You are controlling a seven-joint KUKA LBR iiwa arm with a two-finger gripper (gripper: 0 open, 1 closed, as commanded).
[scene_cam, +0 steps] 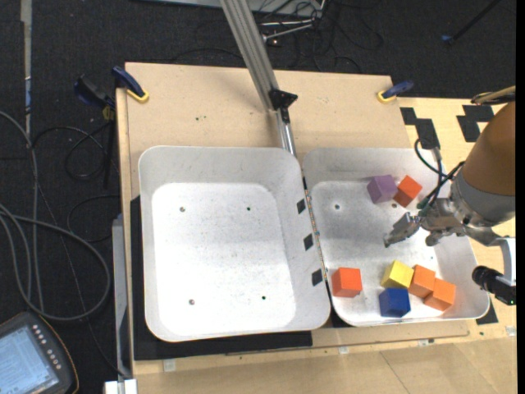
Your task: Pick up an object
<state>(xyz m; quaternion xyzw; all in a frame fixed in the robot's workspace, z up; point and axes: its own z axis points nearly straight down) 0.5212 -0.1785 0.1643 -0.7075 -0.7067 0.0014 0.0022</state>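
Observation:
The right bin (353, 199) holds several small blocks. A purple block (381, 189) and an orange block (408, 191) lie near its far side. An orange block (347, 281) rests near the bin's front left. A yellow block (399, 274), a blue block (394, 302) and two orange blocks (432, 286) cluster at the front right. My gripper (401, 230) hangs over the middle right of this bin, pointing left, between the far pair and the front cluster. Nothing shows between its fingers.
The left bin (217, 240) lies beside the right one on the wooden bench (213, 105). A metal pole (250, 43) slants down to the bins' shared edge. Clamps sit at the bench's far corners. A pendant screen (29, 359) is at lower left.

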